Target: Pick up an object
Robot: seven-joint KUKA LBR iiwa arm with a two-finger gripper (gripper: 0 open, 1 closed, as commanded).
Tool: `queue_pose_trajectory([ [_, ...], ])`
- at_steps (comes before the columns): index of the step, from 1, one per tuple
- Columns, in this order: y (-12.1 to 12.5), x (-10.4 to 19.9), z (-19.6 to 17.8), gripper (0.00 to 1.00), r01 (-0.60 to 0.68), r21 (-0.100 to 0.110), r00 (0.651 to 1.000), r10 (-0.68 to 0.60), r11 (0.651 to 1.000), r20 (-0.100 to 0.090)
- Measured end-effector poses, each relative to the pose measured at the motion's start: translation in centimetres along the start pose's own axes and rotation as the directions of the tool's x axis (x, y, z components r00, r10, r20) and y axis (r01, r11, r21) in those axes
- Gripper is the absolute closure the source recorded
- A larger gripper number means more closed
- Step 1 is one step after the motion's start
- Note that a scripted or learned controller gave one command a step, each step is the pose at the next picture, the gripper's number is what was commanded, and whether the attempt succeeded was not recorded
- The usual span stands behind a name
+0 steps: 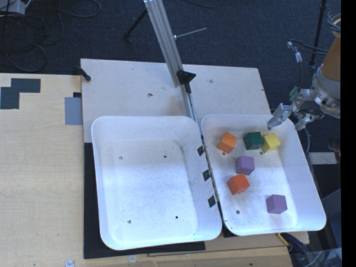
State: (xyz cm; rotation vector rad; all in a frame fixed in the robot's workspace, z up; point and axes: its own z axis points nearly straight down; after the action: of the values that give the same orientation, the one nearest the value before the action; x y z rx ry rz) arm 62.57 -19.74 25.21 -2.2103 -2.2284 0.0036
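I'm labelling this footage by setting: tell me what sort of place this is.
Probably a robotics lab bench rigged for grasping trials. Two shallow white plastic bins sit side by side, the right one holding small coloured cubes such as a yellow cube; a grey metal gripper reaches in, and loose cables trail over dark carpet.

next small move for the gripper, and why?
Probably lower the gripper left and down onto the yellow cube. It hovers at the right bin's upper right edge, holding nothing, and yellow is nearest, though the green cube touches it.
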Motion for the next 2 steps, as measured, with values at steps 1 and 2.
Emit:
queue_pose_trajectory([
  [1,3.0,2.2,13.4,0.00,-0.007,-0.020,1.000,0.007,1.000,0.004],
  [2,-3.0,7.1,16.1,0.00,-0.008,-0.001,1.000,0.008,1.000,-0.001],
])
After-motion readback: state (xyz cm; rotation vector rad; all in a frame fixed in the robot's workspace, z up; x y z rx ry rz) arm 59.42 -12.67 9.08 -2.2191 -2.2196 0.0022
